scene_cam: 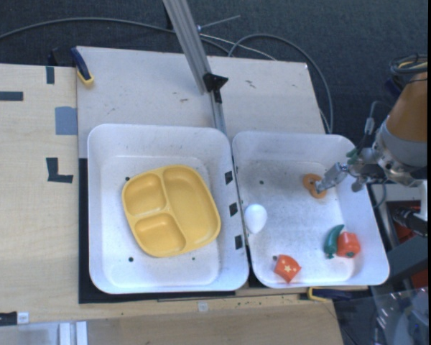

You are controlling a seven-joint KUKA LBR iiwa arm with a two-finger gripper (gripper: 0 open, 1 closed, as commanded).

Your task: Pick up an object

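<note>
In the right bin lie a small orange round piece, a white egg, an orange-red block and a red pepper with a green stem. My gripper hangs over the bin's right side, just right of the orange round piece. It is open, and nothing sits between its fingers. One finger points toward the orange piece. Whether it touches the piece cannot be told from here.
A yellow three-compartment tray lies in the left bin. A slanted metal pole rises behind the bins, ending at a black clamp. Cables run along the far bench.
</note>
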